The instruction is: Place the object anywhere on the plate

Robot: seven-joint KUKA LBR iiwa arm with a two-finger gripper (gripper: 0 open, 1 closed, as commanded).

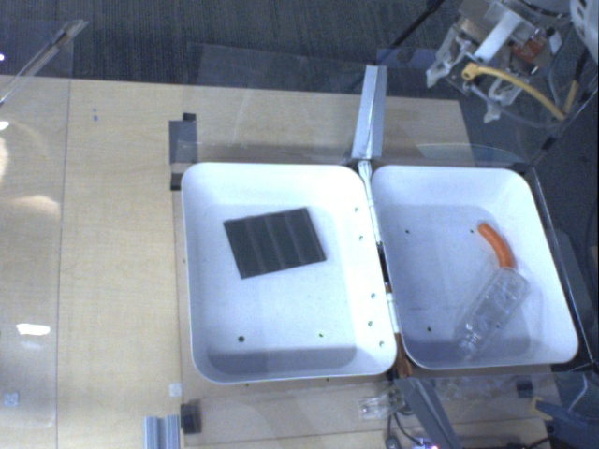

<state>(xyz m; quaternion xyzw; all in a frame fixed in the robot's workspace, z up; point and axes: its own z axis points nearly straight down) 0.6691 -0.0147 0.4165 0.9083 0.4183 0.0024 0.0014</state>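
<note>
Two white bins sit side by side on my bench, with the arm parked high at the upper right.

From my seat I see the gripper [473, 59] raised above the far edge of the right bin [421, 195], well apart from everything inside it; whether it is spread or closed, I cannot tell. An orange object [496, 243] lies in that bin, its lower end touching a clear plastic piece [490, 312]. A dark ribbed plate [274, 241] lies flat in the left bin [281, 335].

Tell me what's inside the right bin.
The right bin holds an orange sausage-shaped object and a clear plastic piece just below it. The surface beneath the clear piece is too blurred to make out.
</note>
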